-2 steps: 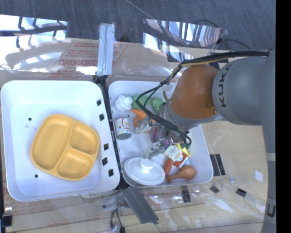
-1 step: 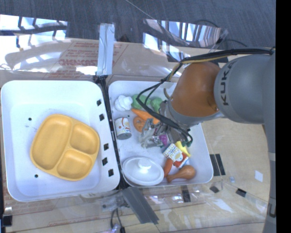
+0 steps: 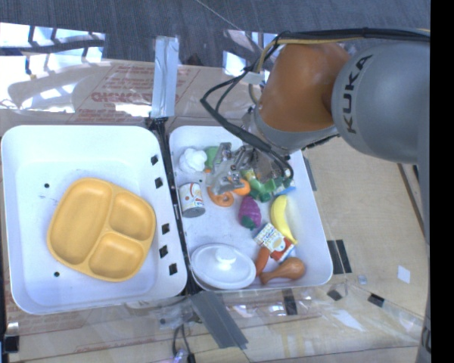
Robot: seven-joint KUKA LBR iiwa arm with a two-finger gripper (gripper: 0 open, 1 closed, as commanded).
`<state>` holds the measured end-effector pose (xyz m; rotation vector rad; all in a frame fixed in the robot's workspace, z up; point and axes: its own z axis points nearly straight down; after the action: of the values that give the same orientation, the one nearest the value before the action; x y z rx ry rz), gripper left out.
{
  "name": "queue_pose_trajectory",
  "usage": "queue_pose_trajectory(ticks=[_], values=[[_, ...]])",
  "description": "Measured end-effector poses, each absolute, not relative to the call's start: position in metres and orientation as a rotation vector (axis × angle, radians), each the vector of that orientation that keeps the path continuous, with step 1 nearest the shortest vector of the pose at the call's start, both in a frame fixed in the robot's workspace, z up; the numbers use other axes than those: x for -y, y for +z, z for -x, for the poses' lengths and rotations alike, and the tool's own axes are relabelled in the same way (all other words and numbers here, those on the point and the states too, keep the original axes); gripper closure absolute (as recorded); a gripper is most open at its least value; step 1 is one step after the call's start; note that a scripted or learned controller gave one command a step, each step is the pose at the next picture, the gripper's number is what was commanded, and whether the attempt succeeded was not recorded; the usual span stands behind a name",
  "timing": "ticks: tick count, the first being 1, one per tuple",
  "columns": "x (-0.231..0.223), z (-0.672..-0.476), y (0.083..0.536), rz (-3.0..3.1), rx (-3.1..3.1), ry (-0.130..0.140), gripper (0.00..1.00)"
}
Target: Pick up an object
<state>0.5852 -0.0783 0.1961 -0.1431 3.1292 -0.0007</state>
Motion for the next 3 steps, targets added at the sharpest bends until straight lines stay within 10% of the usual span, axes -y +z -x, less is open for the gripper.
queue_pose_trajectory(ticks=[2,3], values=[[0.098,-0.586,0.209,0.498,-3.097,-0.002,1.00],[0.109,-0.579,0.128,0.326,-3.129,0.003,1.00]])
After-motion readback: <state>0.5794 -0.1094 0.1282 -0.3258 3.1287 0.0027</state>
